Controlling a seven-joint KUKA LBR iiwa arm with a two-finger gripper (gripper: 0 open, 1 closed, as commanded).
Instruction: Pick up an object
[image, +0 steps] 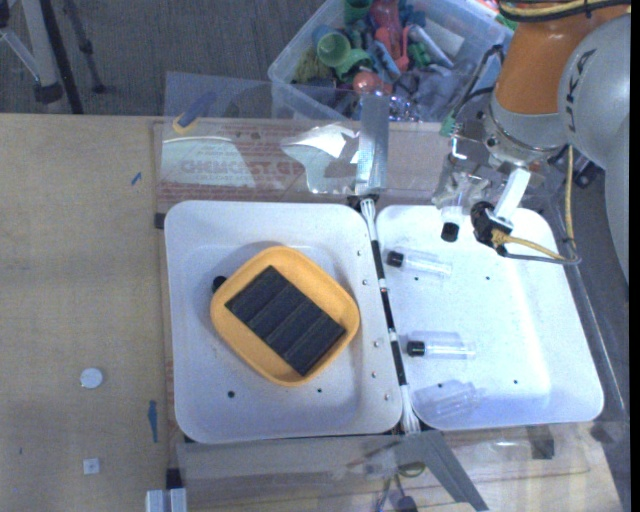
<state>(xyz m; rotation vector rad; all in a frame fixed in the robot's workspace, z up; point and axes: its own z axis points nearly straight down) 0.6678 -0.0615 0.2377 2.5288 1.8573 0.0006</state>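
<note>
A yellow rounded pad with dark ribbed panels (284, 314) lies tilted in the left bin (190, 400). In the right bin (540, 340) lie two clear tubes with black caps, one near the back left (418, 262) and one lower down (440, 348). A clear plastic piece (452, 400) rests near that bin's front edge. My gripper (455, 208) hangs over the right bin's back edge, under the orange band (535, 60), above and slightly right of the back tube. Nothing is seen held in it.
A clear tub of mixed colourful items (385, 50) stands behind the bins. A flat clear package (260, 160) lies along the back of the left bin. A yellow cable (535, 248) trails from the wrist over the right bin. Bare wooden bench (70, 260) lies to the left.
</note>
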